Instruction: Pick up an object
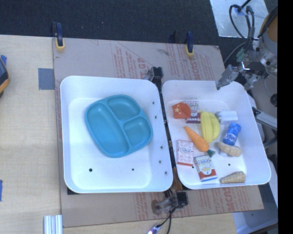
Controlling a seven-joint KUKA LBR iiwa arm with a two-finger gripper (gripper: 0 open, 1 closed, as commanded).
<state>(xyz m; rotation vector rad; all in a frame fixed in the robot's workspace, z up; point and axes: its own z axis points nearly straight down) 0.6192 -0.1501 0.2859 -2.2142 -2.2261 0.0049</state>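
Banana [209,126] | lain untouched in right bin [256,130] | gripper [224,79] seen above far rim | finger state could not be told | step judged: approach; descent onto banana needed

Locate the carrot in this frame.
The carrot lies in the right bin, near its middle, just left of the banana and above the small carton.
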